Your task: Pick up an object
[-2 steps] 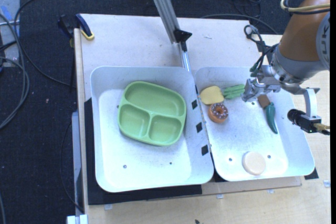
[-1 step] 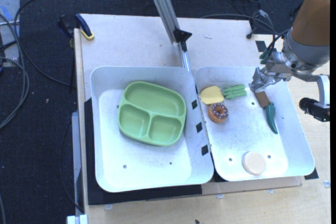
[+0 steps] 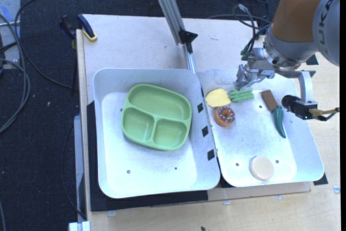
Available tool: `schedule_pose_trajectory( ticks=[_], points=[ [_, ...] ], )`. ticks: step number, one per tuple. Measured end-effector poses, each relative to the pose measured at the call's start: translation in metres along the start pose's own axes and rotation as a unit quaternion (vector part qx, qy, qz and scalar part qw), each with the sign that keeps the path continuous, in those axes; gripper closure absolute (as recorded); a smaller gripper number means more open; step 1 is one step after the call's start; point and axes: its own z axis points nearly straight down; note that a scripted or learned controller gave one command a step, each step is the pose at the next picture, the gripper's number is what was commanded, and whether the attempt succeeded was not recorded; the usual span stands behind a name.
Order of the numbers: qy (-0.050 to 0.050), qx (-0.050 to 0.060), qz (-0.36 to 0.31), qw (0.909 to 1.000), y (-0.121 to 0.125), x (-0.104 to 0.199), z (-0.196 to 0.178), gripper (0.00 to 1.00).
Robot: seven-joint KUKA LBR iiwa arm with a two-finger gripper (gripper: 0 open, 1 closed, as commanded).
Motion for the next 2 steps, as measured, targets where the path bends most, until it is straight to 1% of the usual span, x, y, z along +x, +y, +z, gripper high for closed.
schedule_pose_trajectory(
  ticks=[1,2],
  points=[
    [-0.001,0.001,0.001,1.0,0.012,0.041,0.007,1.0],
    [0.0,0.0,0.001,1.0,0.035,0.088,0.01,1.0]
  ],
)
